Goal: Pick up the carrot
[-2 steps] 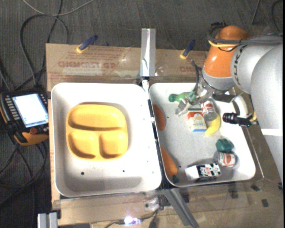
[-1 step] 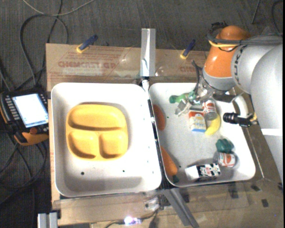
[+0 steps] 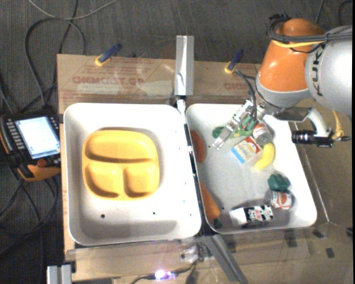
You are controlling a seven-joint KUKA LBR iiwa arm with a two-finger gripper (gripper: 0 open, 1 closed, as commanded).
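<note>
camera view: gripper point(image 3: 226, 132) hangs open, holding nothing, over right bin point(image 3: 305, 185), apart from carrot point(image 3: 209, 202).

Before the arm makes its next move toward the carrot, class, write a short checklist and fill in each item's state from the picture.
1. Carrot in view, lying at the right bin's left wall: ok.
2. Gripper over the carrot: not ok, it hangs farther back in the bin.
3. Carrot held: not ok.
4. Fingers open: cannot tell.
5. Carrot's top side free of clutter: ok, though the wall crowds one side.
</note>
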